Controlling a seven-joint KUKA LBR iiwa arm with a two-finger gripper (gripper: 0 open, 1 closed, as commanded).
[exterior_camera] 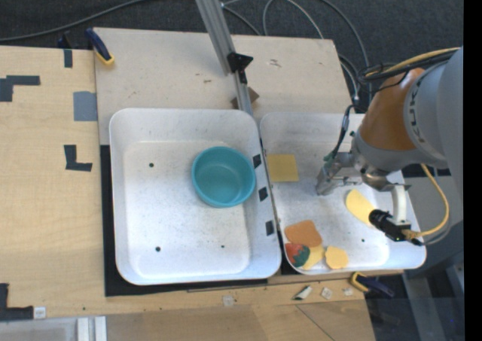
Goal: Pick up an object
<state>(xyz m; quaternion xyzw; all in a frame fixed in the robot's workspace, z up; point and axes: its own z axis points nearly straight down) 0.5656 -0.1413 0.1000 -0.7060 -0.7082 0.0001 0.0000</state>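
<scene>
Arm over the right bin, claw state unclear

From left to right: a blue bowl (pixel 223 175) sits in the left bin (pixel 135 204); in the right bin (pixel 301 136) lie a yellow square (pixel 283 168), an orange piece (pixel 303 232) and a yellow banana-like object (pixel 359 205). The gripper (pixel 329 181) hangs between square and banana; I cannot tell if it is released or clenched.

The grey arm (pixel 444 106) reaches in from the right, its orange band (pixel 384 117) sitting just above the wrist. The wrist bends downward and leftward, and the end effector (pixel 329 181) hangs low, pointing down; cables run along the arm's lower side.
</scene>
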